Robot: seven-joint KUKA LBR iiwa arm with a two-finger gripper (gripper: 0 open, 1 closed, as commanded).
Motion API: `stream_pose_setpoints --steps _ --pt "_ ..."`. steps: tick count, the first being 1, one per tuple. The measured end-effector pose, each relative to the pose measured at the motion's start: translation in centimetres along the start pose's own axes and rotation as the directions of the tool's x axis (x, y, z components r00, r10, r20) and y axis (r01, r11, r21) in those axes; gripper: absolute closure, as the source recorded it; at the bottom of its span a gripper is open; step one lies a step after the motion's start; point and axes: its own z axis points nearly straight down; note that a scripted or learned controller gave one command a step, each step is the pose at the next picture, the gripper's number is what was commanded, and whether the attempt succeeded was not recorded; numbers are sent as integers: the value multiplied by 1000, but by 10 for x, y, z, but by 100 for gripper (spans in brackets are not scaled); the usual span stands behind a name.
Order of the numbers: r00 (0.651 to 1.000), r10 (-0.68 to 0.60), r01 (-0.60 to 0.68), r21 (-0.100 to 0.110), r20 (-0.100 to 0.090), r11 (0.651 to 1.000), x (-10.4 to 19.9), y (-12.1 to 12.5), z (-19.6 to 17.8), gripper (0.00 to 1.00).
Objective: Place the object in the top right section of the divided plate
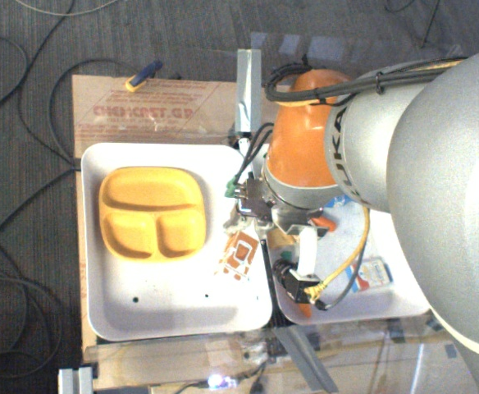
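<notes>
Yellow divided plate [152, 213] sits upper-left in the left bin [108, 310], small orange-and-white packet [239, 255] hangs just right of it under the gripper [246, 230], grip state unclear, so the move runs left to the plate's top right section.

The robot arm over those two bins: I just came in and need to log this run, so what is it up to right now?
The grey arm with the orange band reaches in over the gap between the two white bins. Its gripper hangs at the right edge of the left bin, just above a small orange and white packet. The yellow divided plate sits in that bin's left half with nothing in its sections, so the placing is not yet done. Whether the packet is actually gripped is unclear.
</notes>
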Motion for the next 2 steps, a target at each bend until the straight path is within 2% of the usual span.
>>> stream_pose_setpoints --steps 1,2 --pt "995 -95 95 0 0 995 42 -29 19 100" --pt "944 -331 331 0 0 944 46 -30 15 100"
